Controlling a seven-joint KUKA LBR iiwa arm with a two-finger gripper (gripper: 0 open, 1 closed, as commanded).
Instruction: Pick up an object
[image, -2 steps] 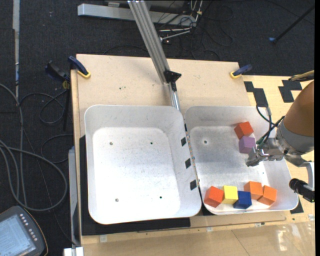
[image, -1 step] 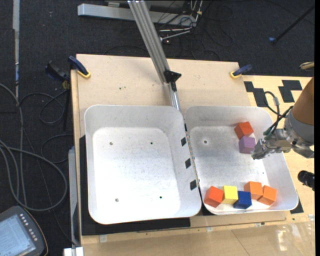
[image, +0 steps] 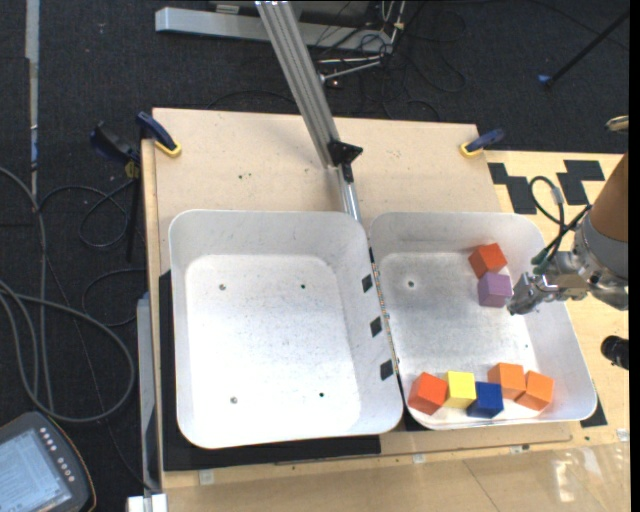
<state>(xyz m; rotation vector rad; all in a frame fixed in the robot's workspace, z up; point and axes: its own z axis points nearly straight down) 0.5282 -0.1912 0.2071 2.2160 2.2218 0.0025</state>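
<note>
The gripper (image: 522, 297) hangs over the right bin (image: 440, 330), near that bin's three o'clock edge, with the arm (image: 605, 240) reaching in from the right. Whether it is open or closed cannot be told; its tip is small and dark against the bin wall. It sits just beside the purple cube (image: 494, 289), at the cube's three o'clock side, and contact between them cannot be confirmed. No object is seen lifted by it.

An orange cube (image: 487, 259) lies just at twelve o'clock of the purple cube, nearly touching it. Along the right bin's six o'clock edge runs a row of blocks: an orange block (image: 429, 391), a yellow cube (image: 461, 386), a blue cube (image: 487, 399), and two more orange cubes (image: 511, 379) (image: 538, 389). The left bin (image: 200, 300) lies at nine o'clock of the right bin, their rims meeting.
</note>
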